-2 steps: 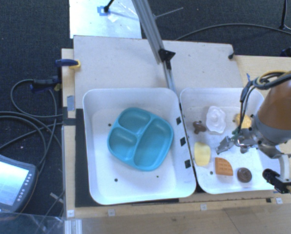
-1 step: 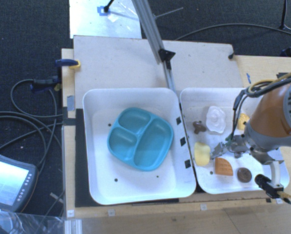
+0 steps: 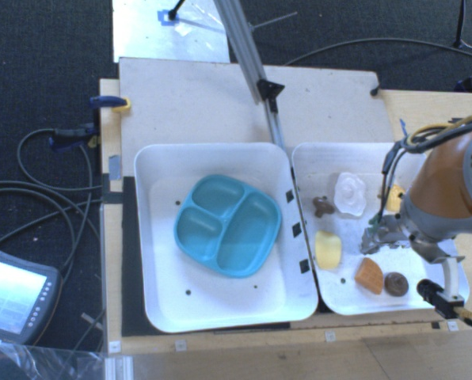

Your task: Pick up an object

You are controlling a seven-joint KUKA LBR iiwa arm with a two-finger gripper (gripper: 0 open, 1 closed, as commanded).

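The right bin (image 3: 307, 172) holds several small objects: a clear crumpled plastic piece (image 3: 350, 193), a small brown figure (image 3: 324, 207), a pale yellow block (image 3: 328, 249), an orange wedge (image 3: 370, 275) and a dark brown round object (image 3: 396, 283). A bit of yellow (image 3: 394, 199) shows beside the arm. My gripper (image 3: 373, 240) hangs low over the middle of this bin, right of the yellow block and above the orange wedge. I see nothing held in it.
The left bin (image 3: 153, 212) holds a blue divided plate (image 3: 226, 225). A grey pole (image 3: 244, 42) slants down to the bins' shared wall. Cables lie on the floor at left, with a handheld screen (image 3: 14, 295) at lower left.
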